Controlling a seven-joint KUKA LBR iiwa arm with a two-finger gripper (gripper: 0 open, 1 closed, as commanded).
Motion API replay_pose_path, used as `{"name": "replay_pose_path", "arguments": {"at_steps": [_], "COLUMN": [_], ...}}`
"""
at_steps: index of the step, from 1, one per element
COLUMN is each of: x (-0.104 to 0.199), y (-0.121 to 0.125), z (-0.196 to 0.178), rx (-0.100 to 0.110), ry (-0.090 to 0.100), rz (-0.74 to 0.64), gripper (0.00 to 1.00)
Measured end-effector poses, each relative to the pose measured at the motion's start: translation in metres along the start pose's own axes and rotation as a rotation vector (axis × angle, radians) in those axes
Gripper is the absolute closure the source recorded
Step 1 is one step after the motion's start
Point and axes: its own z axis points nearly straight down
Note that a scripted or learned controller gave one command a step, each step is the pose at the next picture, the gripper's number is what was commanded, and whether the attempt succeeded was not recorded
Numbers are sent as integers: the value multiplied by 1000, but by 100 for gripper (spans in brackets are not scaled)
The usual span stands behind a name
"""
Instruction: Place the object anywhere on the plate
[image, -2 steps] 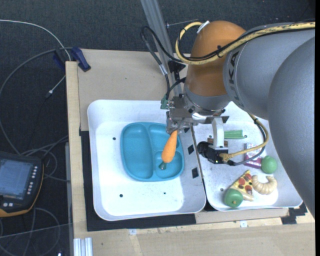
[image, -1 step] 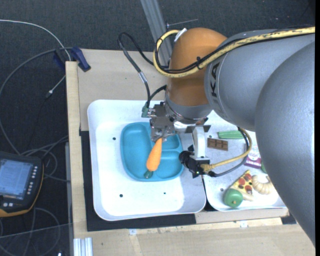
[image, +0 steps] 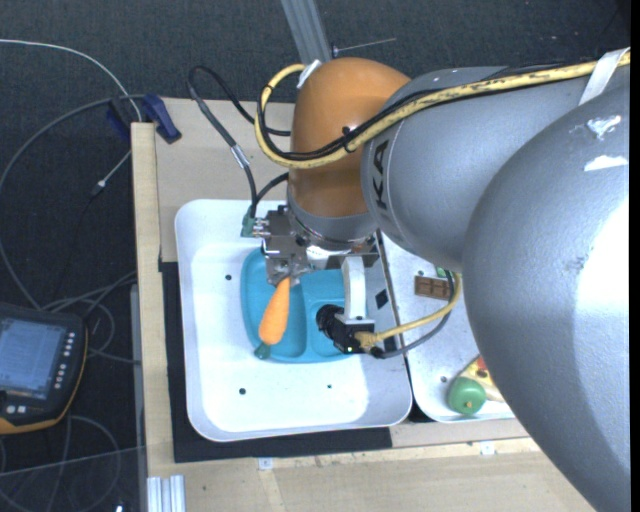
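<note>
While the jaws (image: 283, 268) seemed closed on its top end, the carrot (image: 275, 312) hung over the blue plate (image: 310, 335); light, stiff, smooth, best pinched mid-body.

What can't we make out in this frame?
- End effector: sits over the carrot's top end; the wrist body hides whether it grips the carrot.
- Plate: its upper part and right side are covered by the wrist and its attachments.
- Right bin: mostly hidden under the arm; a green apple-like item and a brown block show.
- Small item beside the apple: too small to identify, partly under the arm.
</note>
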Motion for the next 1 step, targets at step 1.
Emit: {"name": "replay_pose_path", "arguments": {"at_steps": [1], "x": [-3], "y": [1], "z": [0], "rx": [0], "ry": [-2], "rz": [4], "gripper": [0]}}
